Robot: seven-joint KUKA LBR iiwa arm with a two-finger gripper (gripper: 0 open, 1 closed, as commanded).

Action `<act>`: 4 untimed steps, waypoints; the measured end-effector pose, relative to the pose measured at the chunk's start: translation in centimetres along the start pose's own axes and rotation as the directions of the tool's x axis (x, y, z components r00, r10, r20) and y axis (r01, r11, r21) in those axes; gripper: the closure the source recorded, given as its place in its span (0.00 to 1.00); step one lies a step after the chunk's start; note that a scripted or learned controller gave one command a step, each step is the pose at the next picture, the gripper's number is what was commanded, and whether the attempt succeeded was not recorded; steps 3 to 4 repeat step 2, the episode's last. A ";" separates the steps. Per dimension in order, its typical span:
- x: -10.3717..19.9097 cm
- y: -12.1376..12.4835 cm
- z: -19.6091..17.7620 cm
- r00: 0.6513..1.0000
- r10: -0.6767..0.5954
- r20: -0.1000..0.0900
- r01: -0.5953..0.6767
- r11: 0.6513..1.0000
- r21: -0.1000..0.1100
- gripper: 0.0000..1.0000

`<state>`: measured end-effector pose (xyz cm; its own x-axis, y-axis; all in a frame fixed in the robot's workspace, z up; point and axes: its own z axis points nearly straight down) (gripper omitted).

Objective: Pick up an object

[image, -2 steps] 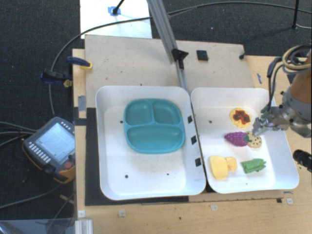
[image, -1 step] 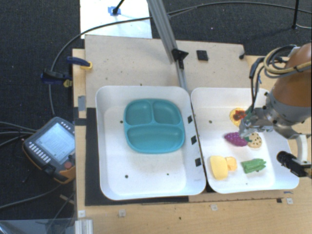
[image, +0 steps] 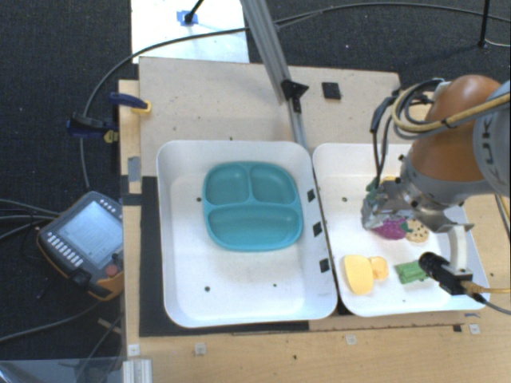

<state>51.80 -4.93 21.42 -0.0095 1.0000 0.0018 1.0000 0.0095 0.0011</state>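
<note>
My gripper (image: pixel 380 214) hangs low in the right bin (image: pixel 343 183), its body directly over a purple toy (image: pixel 393 230). A pale cookie-like piece (image: pixel 416 232) lies just right of the purple toy. A yellow toy (image: pixel 360 274) with a small orange part (image: pixel 379 269) rests nearer the front of the bin. A green block (image: pixel 409 272) lies to the right of it, beside a black part of the arm. The gripper's body hides its fingertips.
The left bin (image: pixel 180 246) holds a teal divided plate (image: pixel 252 206). A grey pole (image: pixel 269 42) slants up from the back of the bench. A pendant (image: pixel 84 242) and cables lie on the floor to the left.
</note>
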 end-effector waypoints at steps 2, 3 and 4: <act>10.4 -0.5 -0.6 1.000 -0.001 -0.001 0.001 1.000 -0.001 1.00; 10.4 -0.5 -0.6 1.000 -0.001 -0.001 0.001 1.000 -0.001 1.00; 10.4 -0.5 -0.6 1.000 -0.001 -0.001 0.001 1.000 -0.001 1.00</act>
